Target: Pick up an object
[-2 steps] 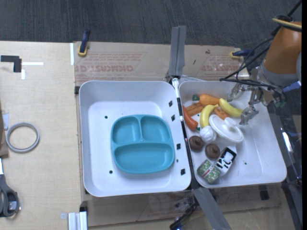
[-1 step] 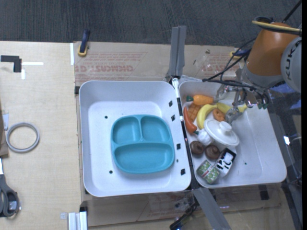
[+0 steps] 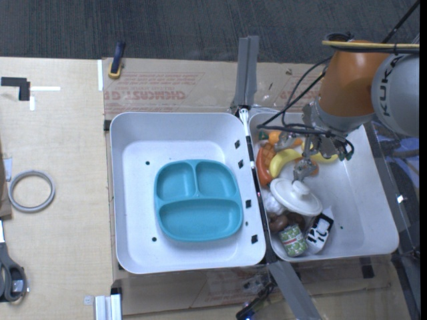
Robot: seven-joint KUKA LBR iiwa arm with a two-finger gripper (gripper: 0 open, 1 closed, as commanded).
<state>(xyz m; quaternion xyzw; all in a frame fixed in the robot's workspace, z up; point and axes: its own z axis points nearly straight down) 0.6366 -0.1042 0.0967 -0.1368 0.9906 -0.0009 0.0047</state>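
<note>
My gripper [image 3: 304, 169] hung over the curved yellow banana [image 3: 285, 160] in the right bin [image 3: 363, 225], center-right of frame; can't tell if open or shut.

Grey arm with orange band reaching in from three o'clock, two-finger gripper [image 3: 303, 169] low over the right shallow white bin [image 3: 360, 225]. Yellow banana [image 3: 285, 160] just beside the fingertips; white round lid [image 3: 295, 197] at six o'clock of them. Teal three-compartment plastic tray [image 3: 197, 200] in the left white bin [image 3: 130, 179].
</note>
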